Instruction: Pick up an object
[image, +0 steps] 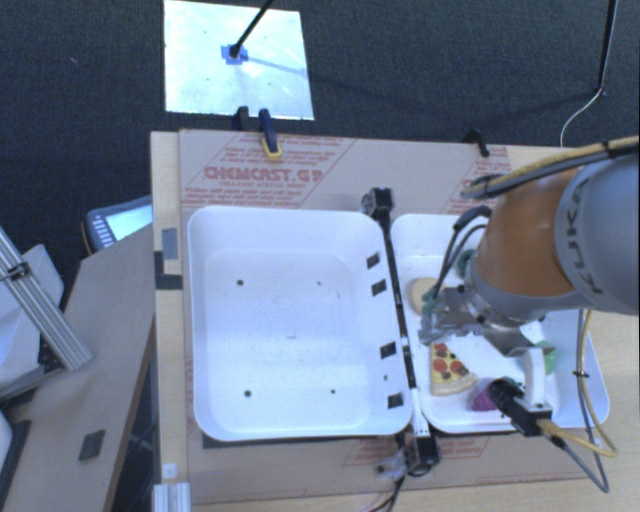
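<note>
Your nearest candidates lie in the right bin (420, 235): a toy pizza slice (449, 369) with red dots sits near the bin's front left, just right of the divider, with a purple object (485, 398) beside it toward the front and a pale round piece (420, 294) farther back, partly under the arm. You'll find the gripper (447, 318) low over that bin between the round piece and the pizza slice, but whether it is open or gripping anything you cannot tell, as the orange-banded wrist (520, 235) covers it, and a green object (546, 352) peeks out at the arm's right while the left bin (210, 300) lies beside
</note>
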